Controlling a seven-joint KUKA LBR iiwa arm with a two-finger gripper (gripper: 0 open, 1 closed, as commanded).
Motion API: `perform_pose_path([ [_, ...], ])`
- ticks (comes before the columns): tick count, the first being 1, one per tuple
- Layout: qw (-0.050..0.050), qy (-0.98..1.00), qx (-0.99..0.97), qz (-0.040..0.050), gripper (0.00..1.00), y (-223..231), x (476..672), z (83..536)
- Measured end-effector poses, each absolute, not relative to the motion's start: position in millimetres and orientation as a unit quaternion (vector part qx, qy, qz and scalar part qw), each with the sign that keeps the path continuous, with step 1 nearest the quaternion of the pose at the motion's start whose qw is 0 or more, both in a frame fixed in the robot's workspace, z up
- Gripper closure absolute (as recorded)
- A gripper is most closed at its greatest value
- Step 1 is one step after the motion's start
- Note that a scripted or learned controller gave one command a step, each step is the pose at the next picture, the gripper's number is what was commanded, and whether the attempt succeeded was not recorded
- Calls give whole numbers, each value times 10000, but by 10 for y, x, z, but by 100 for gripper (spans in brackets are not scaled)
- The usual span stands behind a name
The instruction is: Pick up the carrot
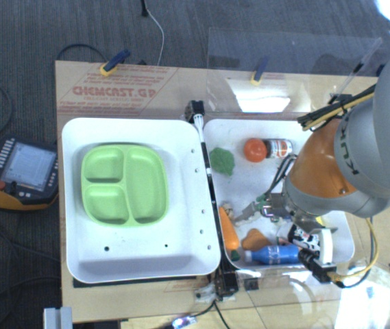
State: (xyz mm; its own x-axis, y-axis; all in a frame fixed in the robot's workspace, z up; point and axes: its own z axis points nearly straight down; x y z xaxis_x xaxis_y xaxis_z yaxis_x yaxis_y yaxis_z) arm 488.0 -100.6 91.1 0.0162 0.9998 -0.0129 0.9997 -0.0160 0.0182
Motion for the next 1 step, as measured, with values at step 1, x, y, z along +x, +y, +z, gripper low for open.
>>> perform_pose_path([
  [1,93,5814,8135,69,0,-984,4903,909],
])
